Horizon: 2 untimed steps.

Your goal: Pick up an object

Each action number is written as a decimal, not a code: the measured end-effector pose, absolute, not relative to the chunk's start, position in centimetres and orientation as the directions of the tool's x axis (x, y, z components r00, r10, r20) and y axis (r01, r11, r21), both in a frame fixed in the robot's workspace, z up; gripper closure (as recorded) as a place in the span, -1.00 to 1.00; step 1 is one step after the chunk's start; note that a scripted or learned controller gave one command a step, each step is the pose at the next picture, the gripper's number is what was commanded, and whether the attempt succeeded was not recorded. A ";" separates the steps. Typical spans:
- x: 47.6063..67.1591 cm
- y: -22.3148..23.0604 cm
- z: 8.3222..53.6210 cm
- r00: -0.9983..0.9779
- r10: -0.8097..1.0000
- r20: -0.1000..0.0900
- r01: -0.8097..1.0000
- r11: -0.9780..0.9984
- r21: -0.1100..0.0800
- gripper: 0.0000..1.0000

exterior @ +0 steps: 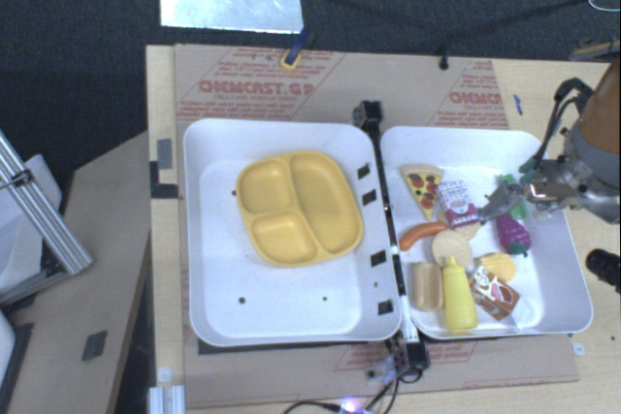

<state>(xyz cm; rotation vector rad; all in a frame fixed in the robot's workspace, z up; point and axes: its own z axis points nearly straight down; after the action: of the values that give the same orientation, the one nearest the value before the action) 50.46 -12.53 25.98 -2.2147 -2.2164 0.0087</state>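
Toys are crowding the right bin (572,301); gripper (506,197) is hanging over them near purple eggplant (513,234), whether clenched or released I cannot tell.

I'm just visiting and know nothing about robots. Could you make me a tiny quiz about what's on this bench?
1. True or false: the yellow divided tray lies in the left bin.
2. Which toy lies nearest the gripper? A) pizza slice B) purple eggplant C) yellow bottle
3. Fill in: the arm reaches in from the view's ____ side.

Key: 1 true. 2 B. 3 right.
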 end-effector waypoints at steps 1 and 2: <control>50.7 -12.5 26.5 -0.004 1.000 0.000 1.000 0.004 0.002 -1.00; 50.9 -12.9 22.2 -0.001 1.000 0.001 1.000 0.001 -0.002 -1.00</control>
<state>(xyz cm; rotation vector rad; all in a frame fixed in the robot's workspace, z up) 50.93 -12.92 22.24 -2.2186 -2.2211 0.0018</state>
